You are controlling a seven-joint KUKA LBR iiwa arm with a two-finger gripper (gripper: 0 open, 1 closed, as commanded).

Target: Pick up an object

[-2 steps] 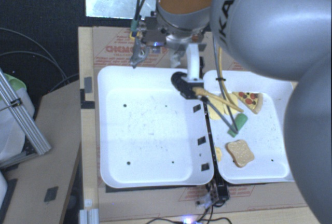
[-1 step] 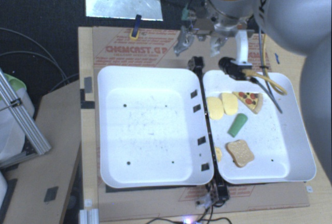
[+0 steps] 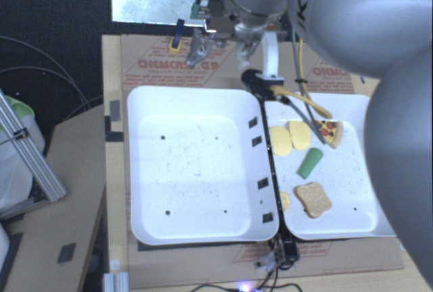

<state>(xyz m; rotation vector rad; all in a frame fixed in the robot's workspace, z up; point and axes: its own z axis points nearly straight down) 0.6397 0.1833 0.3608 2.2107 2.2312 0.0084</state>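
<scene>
Claw hangs at far edge of bench, beyond left bin; we see fingers apart, nothing betw. them. Toast slice, green piece lie in right bin.

The arm hides the right bin's far corner.

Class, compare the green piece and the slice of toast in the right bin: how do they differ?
The green piece is plain green; the toast slice is tan with a darker crust. The green piece is narrow, elongated and tilted; the toast slice is broader and squarish. The green piece lies farther from the camera. Both lie in the right bin.
</scene>
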